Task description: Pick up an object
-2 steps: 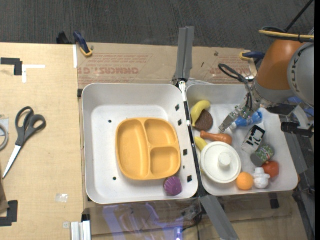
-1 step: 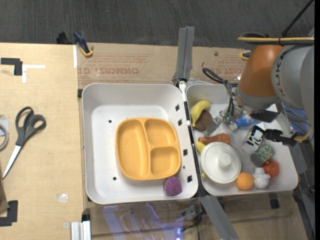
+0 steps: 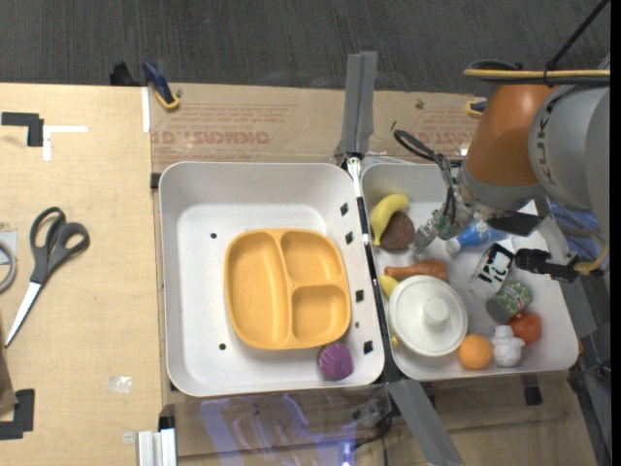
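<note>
My gripper (image 3: 433, 233) hangs low over the back of the right bin (image 3: 558, 357), under the grey wrist with its orange band. It sits just right of a brown rounded object (image 3: 396, 230) and a yellow banana (image 3: 387, 209), and just above an orange carrot-like piece (image 3: 419, 270). A blue and white bottle (image 3: 473, 234) lies close on its right. Nothing can be seen held in it.
The right bin also holds a white lidded bowl (image 3: 430, 315), an orange (image 3: 474, 351), a small white figure (image 3: 505, 346), a red tomato (image 3: 528, 326), a green can (image 3: 509, 299) and a black-and-white box (image 3: 493, 265). The left bin (image 3: 184, 260) bears a yellow divided plate (image 3: 287, 287) and a purple object (image 3: 336, 361). Scissors (image 3: 44, 250) lie on the bench.
</note>
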### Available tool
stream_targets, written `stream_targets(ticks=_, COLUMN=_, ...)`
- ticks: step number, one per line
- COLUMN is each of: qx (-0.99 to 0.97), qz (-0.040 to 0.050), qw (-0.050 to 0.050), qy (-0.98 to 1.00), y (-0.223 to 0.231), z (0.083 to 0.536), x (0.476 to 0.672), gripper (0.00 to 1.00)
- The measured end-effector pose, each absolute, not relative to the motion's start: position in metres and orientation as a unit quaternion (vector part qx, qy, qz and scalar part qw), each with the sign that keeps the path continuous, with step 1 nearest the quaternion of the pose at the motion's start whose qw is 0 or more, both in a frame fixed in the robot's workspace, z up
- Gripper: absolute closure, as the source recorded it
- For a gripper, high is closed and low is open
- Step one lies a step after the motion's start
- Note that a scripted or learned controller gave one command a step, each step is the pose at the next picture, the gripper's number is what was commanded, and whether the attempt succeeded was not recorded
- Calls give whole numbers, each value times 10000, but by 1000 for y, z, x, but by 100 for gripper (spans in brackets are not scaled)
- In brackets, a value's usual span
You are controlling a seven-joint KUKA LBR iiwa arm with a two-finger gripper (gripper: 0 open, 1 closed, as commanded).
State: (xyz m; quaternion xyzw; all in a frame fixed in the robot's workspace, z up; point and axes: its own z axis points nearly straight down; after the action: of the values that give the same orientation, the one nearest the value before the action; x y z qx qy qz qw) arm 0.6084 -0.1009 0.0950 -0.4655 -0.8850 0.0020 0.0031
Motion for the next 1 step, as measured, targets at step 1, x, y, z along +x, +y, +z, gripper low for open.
stream_targets(ticks=1, qx=-4655, qz=20, qw=32, qy=-8850, y=-101, z=95, x=608, gripper=0)
